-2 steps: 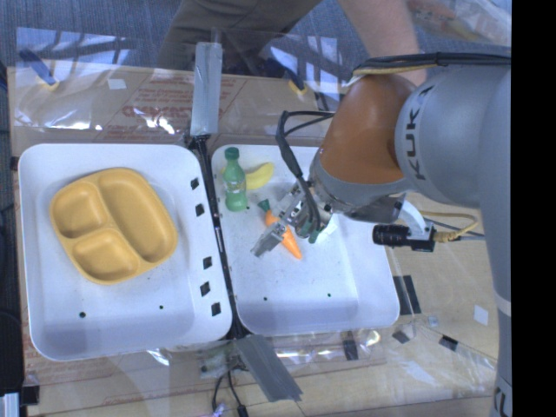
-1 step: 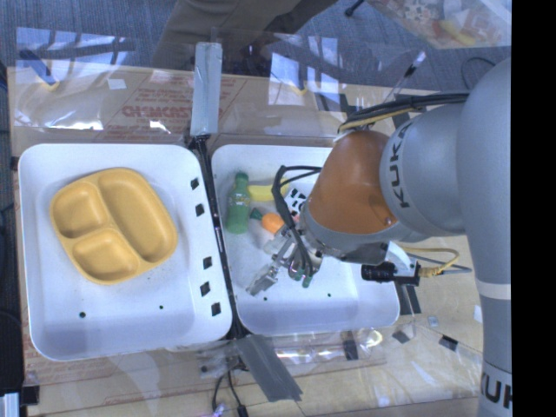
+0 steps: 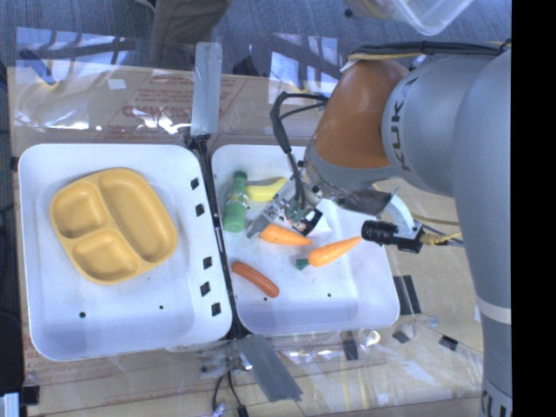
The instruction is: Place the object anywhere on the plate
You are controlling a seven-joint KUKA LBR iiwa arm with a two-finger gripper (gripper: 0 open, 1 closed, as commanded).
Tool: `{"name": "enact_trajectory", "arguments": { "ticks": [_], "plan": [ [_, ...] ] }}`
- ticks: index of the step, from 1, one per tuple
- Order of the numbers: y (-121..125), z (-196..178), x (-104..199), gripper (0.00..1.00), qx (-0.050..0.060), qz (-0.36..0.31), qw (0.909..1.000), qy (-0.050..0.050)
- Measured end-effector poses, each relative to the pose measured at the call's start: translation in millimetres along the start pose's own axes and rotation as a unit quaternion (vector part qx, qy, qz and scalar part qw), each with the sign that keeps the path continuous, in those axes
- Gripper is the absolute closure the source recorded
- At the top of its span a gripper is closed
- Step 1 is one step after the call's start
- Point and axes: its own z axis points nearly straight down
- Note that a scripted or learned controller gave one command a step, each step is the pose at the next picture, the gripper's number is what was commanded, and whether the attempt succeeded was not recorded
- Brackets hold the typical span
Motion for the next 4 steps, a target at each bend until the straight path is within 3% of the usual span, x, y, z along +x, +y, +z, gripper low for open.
{"name": "enact_trajectory", "arguments": {
  "ticks": [1, 2, 3, 4],
  "plan": [
    [-16, 2, 51, 0.0, 0.002, -0.121, 0.9926, 0.003],
    [-57, 2, 37, 0.0, 0.001, -0.353, 0.9356, 0.003],
    [-31, 1, 32, 0.0, 0.0, -0.268, 0.9633, 0.001],
    [73, 2, -12, 0.0, 0.0, -0.205, 0.9788, 0.001]
  ]
}}
